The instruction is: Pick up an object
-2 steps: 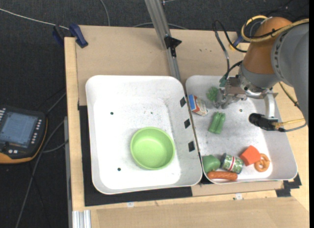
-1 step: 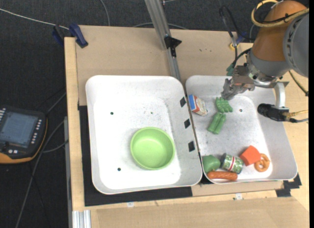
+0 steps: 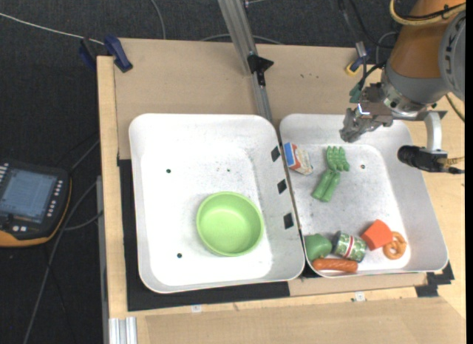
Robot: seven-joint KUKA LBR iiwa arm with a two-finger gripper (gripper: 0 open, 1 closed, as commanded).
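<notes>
My gripper [image 3: 355, 129] hangs over the far edge of the right bin [image 3: 414, 187], nothing visible between its fingers. Just below and left of it lies a green toy fork [image 3: 329, 173]. A small red and white carton [image 3: 298, 158] sits by the bin's left wall. Along the near edge lie a green pepper-like piece [image 3: 318, 245], a small can [image 3: 349, 246], a red sausage [image 3: 335, 265], an orange-red block [image 3: 377, 234] and a pretzel [image 3: 395, 245].
The left bin [image 3: 162, 150] holds a light green bowl [image 3: 229, 223]. A metal post [image 3: 240, 32] slants up from between the bins. A black fitting [image 3: 423, 157] sticks out at the right bin's far right rim. A teach pendant [image 3: 29, 202] lies off the bench at left.
</notes>
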